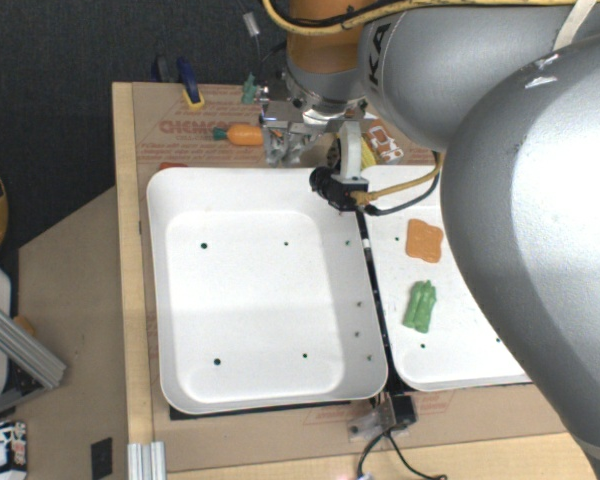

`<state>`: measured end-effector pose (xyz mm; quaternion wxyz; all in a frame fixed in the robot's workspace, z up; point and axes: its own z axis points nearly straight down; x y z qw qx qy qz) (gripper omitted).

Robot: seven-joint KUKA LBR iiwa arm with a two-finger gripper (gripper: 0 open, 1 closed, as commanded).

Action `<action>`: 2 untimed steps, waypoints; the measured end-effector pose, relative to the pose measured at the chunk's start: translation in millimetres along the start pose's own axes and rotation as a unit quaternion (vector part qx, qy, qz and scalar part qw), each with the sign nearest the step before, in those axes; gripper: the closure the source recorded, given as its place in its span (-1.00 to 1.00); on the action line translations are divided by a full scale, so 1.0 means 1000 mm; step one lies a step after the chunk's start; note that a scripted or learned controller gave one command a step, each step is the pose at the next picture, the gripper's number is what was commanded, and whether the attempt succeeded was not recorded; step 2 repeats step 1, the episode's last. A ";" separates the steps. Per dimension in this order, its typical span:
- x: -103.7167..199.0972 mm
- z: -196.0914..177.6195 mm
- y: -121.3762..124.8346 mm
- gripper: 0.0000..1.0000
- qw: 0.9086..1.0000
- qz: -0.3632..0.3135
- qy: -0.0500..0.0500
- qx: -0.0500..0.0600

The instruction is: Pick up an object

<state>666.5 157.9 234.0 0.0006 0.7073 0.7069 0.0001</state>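
Two white bins sit side by side on the bench. The left bin (180,268) holds nothing; the right bin (460,368) carries two objects: one orange block (424,240) near its left wall, and one green piece (419,306) just below it, apart from it. The grey arm (500,118) reaches over the right bin, its gripper (292,140) hanging above the left bin's far edge. Whether the fingers are spread or closed cannot be told.
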 end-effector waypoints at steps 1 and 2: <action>-0.004 0.002 0.000 1.00 1.000 0.000 0.000 0.001; -0.004 0.002 0.000 1.00 1.000 0.000 0.000 0.001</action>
